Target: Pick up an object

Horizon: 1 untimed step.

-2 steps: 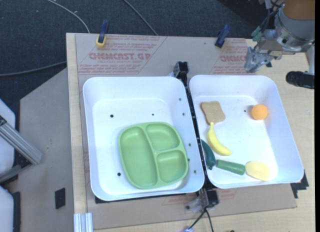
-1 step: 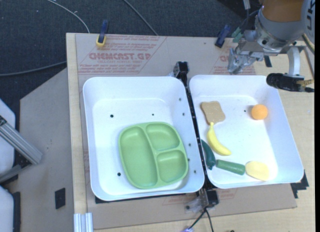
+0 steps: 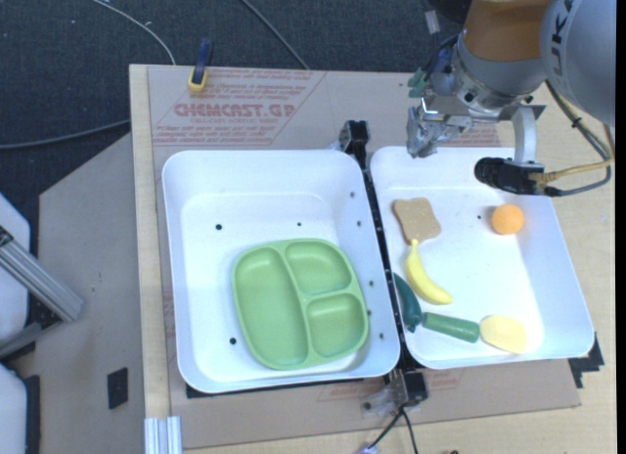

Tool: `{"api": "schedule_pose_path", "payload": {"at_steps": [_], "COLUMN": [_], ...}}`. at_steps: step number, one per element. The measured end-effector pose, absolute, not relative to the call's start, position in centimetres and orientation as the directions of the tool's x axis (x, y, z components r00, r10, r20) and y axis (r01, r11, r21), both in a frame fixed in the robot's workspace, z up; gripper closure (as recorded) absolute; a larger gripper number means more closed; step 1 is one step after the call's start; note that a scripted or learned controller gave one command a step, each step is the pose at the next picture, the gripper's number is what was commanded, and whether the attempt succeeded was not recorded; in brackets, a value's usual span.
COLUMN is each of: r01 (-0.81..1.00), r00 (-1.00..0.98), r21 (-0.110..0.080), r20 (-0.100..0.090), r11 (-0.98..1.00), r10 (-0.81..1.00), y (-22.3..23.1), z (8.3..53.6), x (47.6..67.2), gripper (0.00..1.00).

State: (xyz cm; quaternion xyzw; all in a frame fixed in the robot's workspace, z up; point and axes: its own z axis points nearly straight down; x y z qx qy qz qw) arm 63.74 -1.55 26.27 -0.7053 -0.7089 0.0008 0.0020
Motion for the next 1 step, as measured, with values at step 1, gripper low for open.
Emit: {"api": "schedule_pose_path", "payload": {"at_steps": [1], "r01": [1.0], "r00": [-0.006], "r21": [-0.004], "r20": [0.002], "r11": [0.006], "r10": [1.0], "y": [4.4], "z": [24.81], "x": [62.26], "gripper": [1.0]}}
